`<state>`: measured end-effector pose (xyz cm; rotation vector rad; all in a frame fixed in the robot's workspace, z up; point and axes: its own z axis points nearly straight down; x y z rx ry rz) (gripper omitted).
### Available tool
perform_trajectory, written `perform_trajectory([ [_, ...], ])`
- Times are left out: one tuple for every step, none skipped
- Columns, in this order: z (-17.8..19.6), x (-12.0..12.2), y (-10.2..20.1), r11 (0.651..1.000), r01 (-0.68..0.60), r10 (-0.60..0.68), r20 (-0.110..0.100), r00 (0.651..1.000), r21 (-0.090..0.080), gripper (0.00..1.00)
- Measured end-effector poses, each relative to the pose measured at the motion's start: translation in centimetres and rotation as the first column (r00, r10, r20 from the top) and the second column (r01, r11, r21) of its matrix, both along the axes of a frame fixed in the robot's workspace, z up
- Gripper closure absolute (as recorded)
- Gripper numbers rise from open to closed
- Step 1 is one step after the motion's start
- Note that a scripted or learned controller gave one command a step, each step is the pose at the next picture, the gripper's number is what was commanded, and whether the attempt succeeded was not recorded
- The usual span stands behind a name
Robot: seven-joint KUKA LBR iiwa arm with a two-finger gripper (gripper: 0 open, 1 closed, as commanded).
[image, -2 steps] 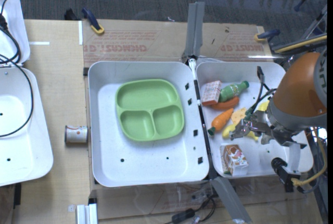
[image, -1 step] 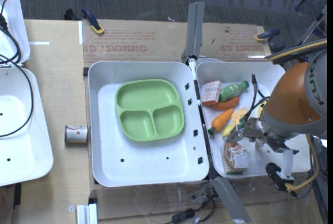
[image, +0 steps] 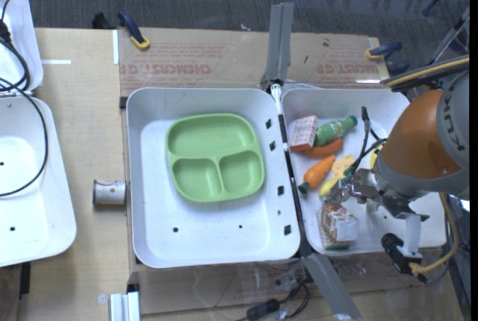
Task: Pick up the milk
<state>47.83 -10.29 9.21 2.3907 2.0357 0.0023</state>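
Note:
A small white and red carton (image: 302,131), which I take for the milk, lies at the back left of the right bin (image: 388,97), next to a green bottle (image: 334,129). My gripper (image: 352,190) hangs over the middle of that bin, below the orange wrist band (image: 422,136). It sits about a hand's width nearer the front than the carton, just above a brown-printed white carton (image: 337,225). The wrist hides part of the bin floor.
An orange carrot (image: 320,170), a red chili (image: 323,151) and yellow pieces (image: 342,166) lie between the gripper and the milk. The left bin (image: 149,237) holds a green divided plate (image: 216,157). A small can (image: 110,192) lies on the bench left of the bins.

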Motion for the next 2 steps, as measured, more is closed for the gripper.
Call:
perform_trajectory([
  [0.00, 0.00, 0.00, 1.000, 0.000, 0.000, 0.000, 1.000, 0.000, 0.00],
  [0.00, 0.00, 0.00, 1.000, 0.000, 0.000, 0.000, 1.000, 0.000, 0.00],
])
